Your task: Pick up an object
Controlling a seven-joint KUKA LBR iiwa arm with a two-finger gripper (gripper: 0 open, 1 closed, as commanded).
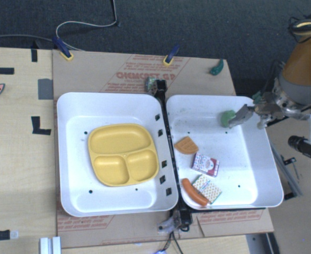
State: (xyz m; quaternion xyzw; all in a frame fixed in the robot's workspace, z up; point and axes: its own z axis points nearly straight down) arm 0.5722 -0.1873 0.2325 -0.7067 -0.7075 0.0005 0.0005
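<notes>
A cardboard sheet lies on the wooden bench under two shallow white bins set side by side. The left bin holds a yellow divided plate. The arm enters at the right edge of the frame, its wrist above the right bin's upper right rim, the gripper slanting down and left into the bin. A finger tip sits just beside a green object near the bin's upper middle; whether they touch cannot be told. Lower in that bin lie an orange piece, a red-and-white packet, a checkered packet and a sausage.
</notes>
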